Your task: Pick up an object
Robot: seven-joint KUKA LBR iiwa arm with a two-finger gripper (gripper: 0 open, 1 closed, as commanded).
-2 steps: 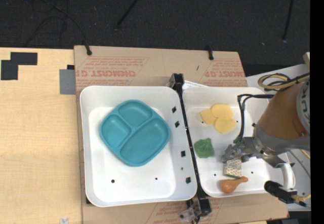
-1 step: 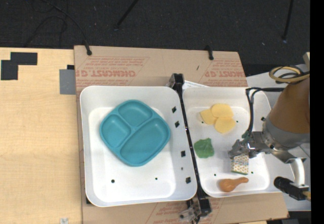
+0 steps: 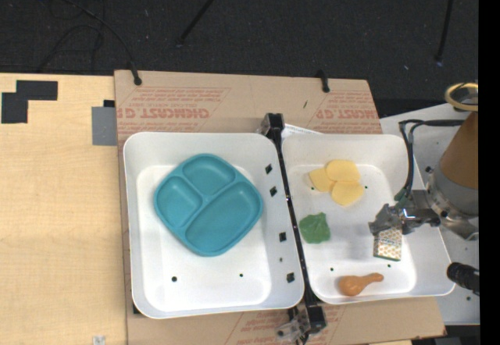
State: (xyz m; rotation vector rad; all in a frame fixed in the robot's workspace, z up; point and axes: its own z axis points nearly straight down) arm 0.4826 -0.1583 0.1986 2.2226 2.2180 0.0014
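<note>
The right bin (image 3: 394, 150) holds several small items. Yellow pieces (image 3: 338, 182) lie near its back, a green lump (image 3: 315, 227) by its left wall, and an orange drumstick-shaped toy (image 3: 358, 283) at its front. My gripper (image 3: 391, 225) reaches in over the bin's right side. A speckled grey-and-tan rectangular piece (image 3: 388, 245) sits tilted directly under the gripper tip and touches it. Whether it is gripped or just lying beneath is unclear.
The left bin (image 3: 148, 281) holds a teal divided plate (image 3: 208, 204). A black divider (image 3: 285, 211) runs between the bins. Cardboard (image 3: 234, 105) lies under both, with a wooden bench top (image 3: 55, 211) to the left. The arm's body (image 3: 465, 179) stands past the right bin's edge.
</note>
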